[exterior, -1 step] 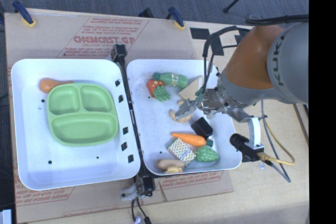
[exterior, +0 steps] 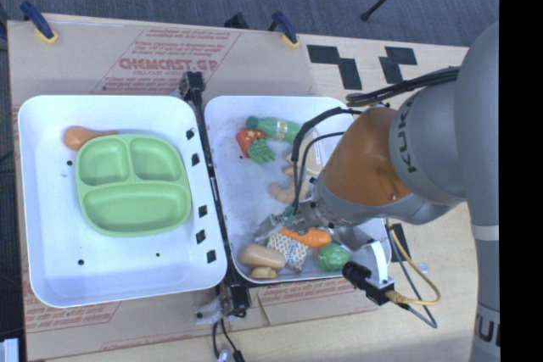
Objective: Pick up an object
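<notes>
Single grey arm (exterior: 462, 140) comes in from the right side of the camera view, big link angled down-left toward the lower middle of frame. Orange band (exterior: 361, 165) above the wrist faces the camera. Wrist points steeply down. Gripper (exterior: 293, 226) sits low under the wrist, mostly hidden by it. A cable loops over the wrist's upper side.

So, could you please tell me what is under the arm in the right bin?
Toys lie at the arm's edge: an orange carrot, a green piece and a tan piece. Whatever lies directly beneath the arm is covered.
</notes>
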Controlling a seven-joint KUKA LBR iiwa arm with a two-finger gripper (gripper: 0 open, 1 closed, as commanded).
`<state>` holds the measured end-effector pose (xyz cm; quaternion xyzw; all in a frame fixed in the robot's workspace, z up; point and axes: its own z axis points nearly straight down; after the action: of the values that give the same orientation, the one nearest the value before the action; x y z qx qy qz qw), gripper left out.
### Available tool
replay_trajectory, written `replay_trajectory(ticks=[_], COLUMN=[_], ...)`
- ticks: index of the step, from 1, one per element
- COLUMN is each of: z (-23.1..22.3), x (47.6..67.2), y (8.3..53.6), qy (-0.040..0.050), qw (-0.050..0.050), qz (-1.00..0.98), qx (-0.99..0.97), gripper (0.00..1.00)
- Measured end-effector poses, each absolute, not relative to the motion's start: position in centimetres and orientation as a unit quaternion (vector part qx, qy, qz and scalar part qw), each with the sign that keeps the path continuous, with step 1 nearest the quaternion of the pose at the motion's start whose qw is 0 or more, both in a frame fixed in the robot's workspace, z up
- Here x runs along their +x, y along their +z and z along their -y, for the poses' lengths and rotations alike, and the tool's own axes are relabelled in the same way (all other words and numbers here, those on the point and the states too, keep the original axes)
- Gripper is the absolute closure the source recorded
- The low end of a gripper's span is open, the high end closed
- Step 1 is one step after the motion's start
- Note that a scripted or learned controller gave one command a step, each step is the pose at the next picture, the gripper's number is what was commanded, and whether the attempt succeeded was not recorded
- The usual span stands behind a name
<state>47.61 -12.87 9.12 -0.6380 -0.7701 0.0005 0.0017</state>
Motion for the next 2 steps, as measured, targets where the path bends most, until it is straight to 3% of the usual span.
replay_trajectory(ticks=[1, 2], z=[12.89, 12.90], x=[47.69, 47.69], y=[10.12, 10.12], qy=[0.0009, 0.0010], qw=[0.001, 0.001], qz=[0.772, 0.772], qx=[-0.635, -0.635], gripper=[1.00, 0.00])
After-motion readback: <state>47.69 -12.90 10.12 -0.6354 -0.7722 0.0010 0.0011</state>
